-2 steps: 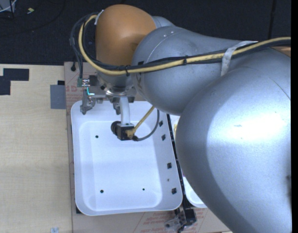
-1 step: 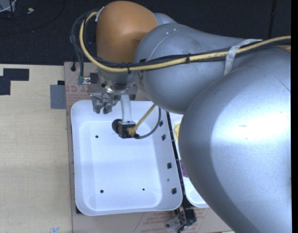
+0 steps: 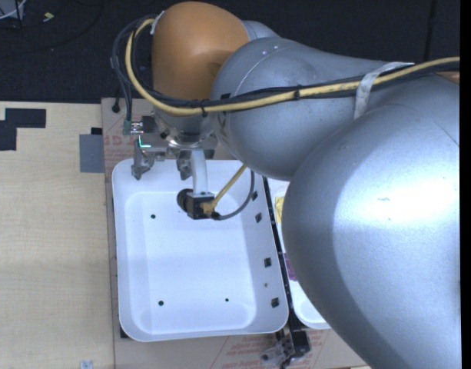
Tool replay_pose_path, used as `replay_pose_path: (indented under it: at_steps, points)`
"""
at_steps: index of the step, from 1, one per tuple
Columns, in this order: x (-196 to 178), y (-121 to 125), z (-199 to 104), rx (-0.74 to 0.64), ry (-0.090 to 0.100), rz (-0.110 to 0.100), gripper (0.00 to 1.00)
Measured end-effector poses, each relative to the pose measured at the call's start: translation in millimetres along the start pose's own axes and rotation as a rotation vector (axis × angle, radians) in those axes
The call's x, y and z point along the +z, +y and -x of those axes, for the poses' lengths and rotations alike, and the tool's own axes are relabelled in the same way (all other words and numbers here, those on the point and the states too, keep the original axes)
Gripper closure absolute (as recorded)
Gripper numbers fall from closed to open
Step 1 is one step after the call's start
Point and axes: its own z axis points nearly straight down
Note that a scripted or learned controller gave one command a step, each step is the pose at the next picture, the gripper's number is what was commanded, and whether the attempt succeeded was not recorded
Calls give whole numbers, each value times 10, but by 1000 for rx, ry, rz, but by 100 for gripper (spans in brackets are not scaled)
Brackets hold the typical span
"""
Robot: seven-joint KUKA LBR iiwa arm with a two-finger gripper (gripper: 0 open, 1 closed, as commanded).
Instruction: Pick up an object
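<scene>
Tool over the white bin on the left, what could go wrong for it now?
The tool hangs close to the far wall of the shallow white left bin, so it might bump the rim.
The small yellow item I can spot lies in the white right bin, beside the big grey arm, so closing here may catch nothing.

Arm [image 3: 350,167] comes in from the right and covers most of the right half of the frame, orange band [image 3: 195,48] at top centre. Gripper [image 3: 174,154] sits over the upper edge of the left bin [image 3: 135,314], near its upper-left corner. Left bin floor shows a few small dark dots. Right bin [image 3: 306,317] is mostly hidden under the arm; a narrow strip shows a bit of yellow [image 3: 280,204] and a bit of purple [image 3: 287,267], can't ID either. Pale bench [image 3: 43,244] at left carries black shapes [image 3: 20,125] and a grey square [image 3: 91,152].
</scene>
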Motion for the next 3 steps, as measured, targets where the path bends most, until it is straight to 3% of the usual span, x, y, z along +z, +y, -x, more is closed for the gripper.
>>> replay_pose_path:
  at_steps: [1, 2, 3]
  points:
    - [-100, 0, 3, -2, -1, -2, 100]
    - [-810, 13, 20, 6, 6, 12, 100]
    - [-1349, 6, 25, 5, 6, 11, 100]
